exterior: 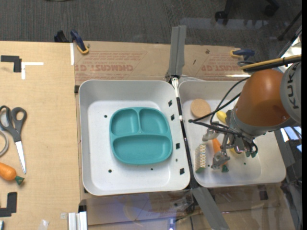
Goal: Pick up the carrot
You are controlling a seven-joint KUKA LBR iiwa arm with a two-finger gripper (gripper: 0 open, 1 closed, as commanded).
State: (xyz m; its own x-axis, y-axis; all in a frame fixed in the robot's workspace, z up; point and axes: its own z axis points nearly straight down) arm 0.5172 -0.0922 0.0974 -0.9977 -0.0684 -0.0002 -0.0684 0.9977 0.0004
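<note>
A small orange carrot (217,145) lies in the right white bin (268,174), partly covered by the gripper. The gripper (222,153) hangs low over the bin's middle, right at the carrot, beneath the arm's orange band (261,99). The wrist and cables hide how the gripper and carrot meet. A second orange carrot with a green tip (8,172) rests on the wooden bench far to the left, outside both bins.
The left bin (91,128) holds a teal divided plate (141,135). In the right bin are a tan round piece (200,108), a yellow item (221,116) and a pale ridged piece (200,156). Scissors (14,128) lie on the bench at left.
</note>
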